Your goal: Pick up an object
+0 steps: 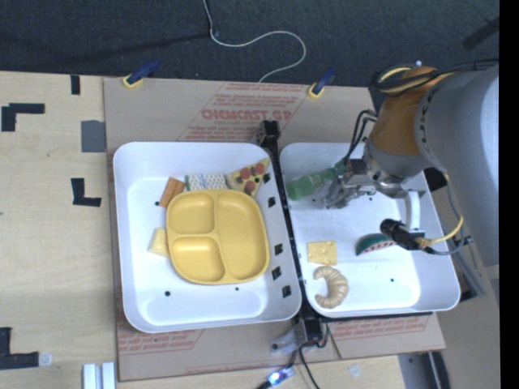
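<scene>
My gripper [339, 194] reaches down into the right bin [422, 294] near its back, just right of a green object [306, 185] that lies against the bin's left wall. The arm's grey body and orange band rise to the right of it. A yellow cheese slice [322, 253] lies in the bin's front half, with a tan croissant [331, 287] in front of it. A watermelon slice [375, 243] lies to the right of the cheese, beside a black fitting on the arm's cable.
The left bin [134, 282] holds a yellow divided plate [217, 236], with a pizza slice [250, 177], an orange piece [172, 191] and a pale yellow wedge [157, 241] around it. A black divider [277, 217] separates the bins. Cardboard lies under both.
</scene>
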`<action>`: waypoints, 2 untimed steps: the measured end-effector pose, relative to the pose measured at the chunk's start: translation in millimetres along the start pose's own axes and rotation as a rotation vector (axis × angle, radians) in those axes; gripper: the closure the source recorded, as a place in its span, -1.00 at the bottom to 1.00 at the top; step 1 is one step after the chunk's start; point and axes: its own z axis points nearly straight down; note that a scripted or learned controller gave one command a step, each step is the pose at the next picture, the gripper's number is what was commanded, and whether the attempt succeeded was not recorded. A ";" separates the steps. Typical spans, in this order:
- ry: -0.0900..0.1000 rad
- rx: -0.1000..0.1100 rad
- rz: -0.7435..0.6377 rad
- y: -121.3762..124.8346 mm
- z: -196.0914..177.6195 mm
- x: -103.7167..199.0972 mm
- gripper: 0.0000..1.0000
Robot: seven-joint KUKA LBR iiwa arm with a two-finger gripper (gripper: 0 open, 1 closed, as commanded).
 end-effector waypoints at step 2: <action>0.000 -0.006 0.001 -3.8 -123.7 -5.5 1.00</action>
